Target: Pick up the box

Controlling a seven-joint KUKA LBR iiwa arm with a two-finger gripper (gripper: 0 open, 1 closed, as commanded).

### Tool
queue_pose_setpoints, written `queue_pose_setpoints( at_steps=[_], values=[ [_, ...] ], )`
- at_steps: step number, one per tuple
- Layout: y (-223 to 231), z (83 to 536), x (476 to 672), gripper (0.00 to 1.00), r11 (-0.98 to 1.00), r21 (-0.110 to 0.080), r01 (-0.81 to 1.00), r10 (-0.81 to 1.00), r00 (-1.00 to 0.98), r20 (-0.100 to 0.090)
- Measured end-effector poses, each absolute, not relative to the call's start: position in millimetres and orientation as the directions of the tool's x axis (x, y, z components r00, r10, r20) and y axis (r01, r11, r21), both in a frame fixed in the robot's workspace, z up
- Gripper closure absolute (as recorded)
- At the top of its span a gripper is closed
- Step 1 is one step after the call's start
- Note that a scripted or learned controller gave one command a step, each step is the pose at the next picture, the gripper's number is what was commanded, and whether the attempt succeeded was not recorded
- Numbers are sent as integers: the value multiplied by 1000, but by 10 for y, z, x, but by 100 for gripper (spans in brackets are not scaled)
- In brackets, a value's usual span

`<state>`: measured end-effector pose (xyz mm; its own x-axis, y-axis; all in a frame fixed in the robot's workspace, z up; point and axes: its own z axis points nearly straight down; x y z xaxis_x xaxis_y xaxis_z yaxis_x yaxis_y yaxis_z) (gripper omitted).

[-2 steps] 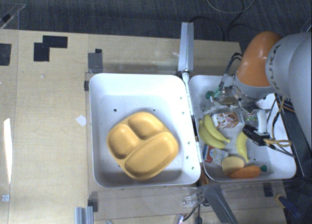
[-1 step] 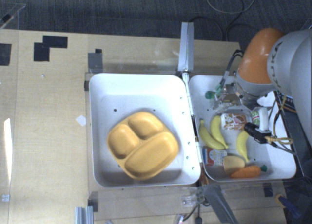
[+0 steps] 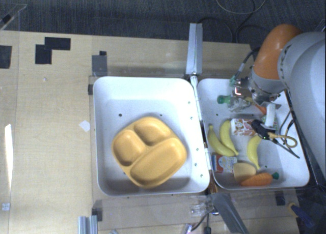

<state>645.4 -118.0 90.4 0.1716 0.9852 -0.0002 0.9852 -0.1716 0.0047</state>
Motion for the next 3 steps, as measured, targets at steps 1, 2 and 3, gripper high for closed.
queue_pose_setpoints(
  at_steps=[1,2,3],
  values=[
    [-1177,909,6459,0,-171,6,985,985,171,0],
    [-1168,1021,6467,100,-166,6,986,986,166,0],
    [-1481,949,6042,100,-337,4,942,942,337,1]
  ],
)
